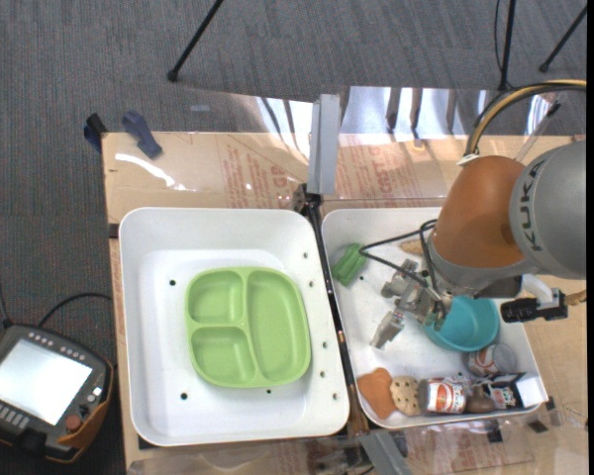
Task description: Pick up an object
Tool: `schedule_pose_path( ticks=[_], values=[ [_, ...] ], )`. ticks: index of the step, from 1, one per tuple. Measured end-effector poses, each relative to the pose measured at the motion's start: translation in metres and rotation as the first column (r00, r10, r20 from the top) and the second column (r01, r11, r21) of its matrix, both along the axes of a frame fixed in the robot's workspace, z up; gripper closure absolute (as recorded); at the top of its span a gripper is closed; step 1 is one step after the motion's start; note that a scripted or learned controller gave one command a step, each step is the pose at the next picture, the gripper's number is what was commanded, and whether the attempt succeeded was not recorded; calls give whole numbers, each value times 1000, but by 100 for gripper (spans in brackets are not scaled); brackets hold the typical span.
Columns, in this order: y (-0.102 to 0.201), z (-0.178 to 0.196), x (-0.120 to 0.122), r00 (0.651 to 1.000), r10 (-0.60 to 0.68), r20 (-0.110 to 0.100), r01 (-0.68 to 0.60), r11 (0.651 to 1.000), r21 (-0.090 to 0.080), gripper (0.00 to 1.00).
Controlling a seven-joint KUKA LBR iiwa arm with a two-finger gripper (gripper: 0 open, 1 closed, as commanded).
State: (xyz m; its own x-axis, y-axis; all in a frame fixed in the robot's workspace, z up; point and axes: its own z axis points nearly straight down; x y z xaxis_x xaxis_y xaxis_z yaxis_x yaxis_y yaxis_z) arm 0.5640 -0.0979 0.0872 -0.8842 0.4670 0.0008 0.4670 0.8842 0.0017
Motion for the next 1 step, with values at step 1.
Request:
schedule_pose_path(
  ticks=[1],
  values=[
    [1,10,1,1000,3,1,-3,1000,0,100]
  ],
)
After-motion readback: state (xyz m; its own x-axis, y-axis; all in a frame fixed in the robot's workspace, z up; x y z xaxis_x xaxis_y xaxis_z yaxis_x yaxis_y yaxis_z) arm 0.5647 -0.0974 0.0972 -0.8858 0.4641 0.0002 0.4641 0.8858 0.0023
